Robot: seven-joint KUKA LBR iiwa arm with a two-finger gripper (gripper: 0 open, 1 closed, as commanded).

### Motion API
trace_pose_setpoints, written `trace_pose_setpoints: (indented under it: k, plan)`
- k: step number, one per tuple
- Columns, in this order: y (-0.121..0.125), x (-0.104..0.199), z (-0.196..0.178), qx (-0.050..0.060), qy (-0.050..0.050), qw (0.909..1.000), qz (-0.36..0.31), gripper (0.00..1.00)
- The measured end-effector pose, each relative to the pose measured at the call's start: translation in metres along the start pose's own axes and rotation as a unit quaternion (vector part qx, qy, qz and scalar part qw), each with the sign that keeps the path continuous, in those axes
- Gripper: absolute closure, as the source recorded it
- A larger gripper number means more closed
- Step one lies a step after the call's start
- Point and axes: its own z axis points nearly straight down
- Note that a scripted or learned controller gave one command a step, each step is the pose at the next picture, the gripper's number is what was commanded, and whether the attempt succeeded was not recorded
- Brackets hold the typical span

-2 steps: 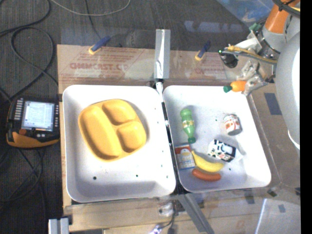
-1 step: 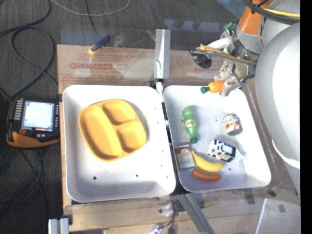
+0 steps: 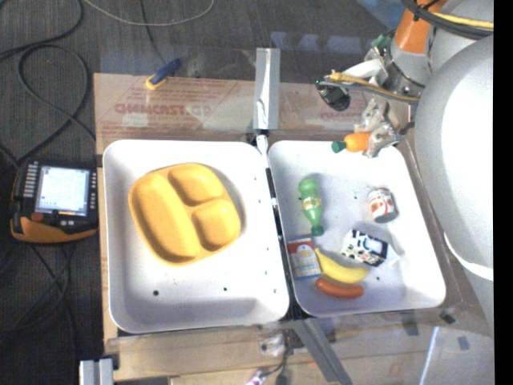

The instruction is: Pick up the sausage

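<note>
Camera view — the gripper [image 3: 377, 139] pinches a carrot [image 3: 353, 143] at upper right; the sausage [image 3: 340, 288] waits untouched, lower right.

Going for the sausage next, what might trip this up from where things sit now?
1. The sausage lies right against the banana, so the claw may catch or drag the banana instead.
2. It sits close to the right bin's front wall, leaving little room to come down beside it.
3. The claw is at the bin's far edge, next to a toy carrot, which it might nudge when it moves off.
</note>
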Motion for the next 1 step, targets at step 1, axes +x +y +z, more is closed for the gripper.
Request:
trace_pose_setpoints:
  k: [1]
  plan:
    - [0.0002,0.0003,-0.005,0.001,-0.004,1.0,0.0,1.0]
